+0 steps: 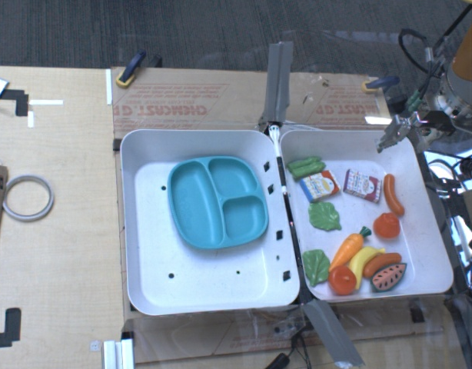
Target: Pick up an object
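The right bin holds several toy foods. Among them are a green pod, two small cartons, an orange sausage, a tomato, a carrot, a banana and a watermelon slice. My gripper hangs at the bin's far right corner, above the rim and apart from every toy. It carries nothing that I can see. The nearest toys are the red-and-white carton and the sausage, below and to its left.
A teal divided plate lies in the left bin. A tape roll rests on the wooden bench at far left. Blue clamps sit behind the bins. Cables hang near the arm at right.
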`<state>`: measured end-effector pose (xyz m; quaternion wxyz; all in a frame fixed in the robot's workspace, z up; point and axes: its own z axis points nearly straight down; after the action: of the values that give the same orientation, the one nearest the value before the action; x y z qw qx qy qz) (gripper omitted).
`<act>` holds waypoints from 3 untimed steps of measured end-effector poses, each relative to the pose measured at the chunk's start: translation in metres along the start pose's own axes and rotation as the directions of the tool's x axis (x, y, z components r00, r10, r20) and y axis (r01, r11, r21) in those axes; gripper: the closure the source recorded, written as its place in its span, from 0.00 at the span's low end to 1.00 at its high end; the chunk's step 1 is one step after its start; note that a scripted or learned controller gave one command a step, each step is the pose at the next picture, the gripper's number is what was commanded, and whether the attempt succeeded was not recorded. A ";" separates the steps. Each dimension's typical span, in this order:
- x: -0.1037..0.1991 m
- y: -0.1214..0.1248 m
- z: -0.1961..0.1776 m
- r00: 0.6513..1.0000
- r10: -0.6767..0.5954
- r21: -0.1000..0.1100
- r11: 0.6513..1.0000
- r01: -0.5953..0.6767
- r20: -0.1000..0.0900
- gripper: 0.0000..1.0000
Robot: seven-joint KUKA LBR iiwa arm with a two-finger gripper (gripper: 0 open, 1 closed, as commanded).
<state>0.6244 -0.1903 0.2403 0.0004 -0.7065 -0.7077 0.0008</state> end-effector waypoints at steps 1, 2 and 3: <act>0.007 -0.019 0.148 0.999 -0.054 -0.003 0.999 0.054 0.001 0.00; 0.006 -0.018 0.139 0.999 -0.051 -0.003 0.999 0.051 0.001 1.00; 0.045 0.009 0.019 0.996 -0.086 -0.002 0.996 0.086 0.001 1.00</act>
<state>0.6337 -0.1456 0.2216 -0.0008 -0.6753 -0.7375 0.0004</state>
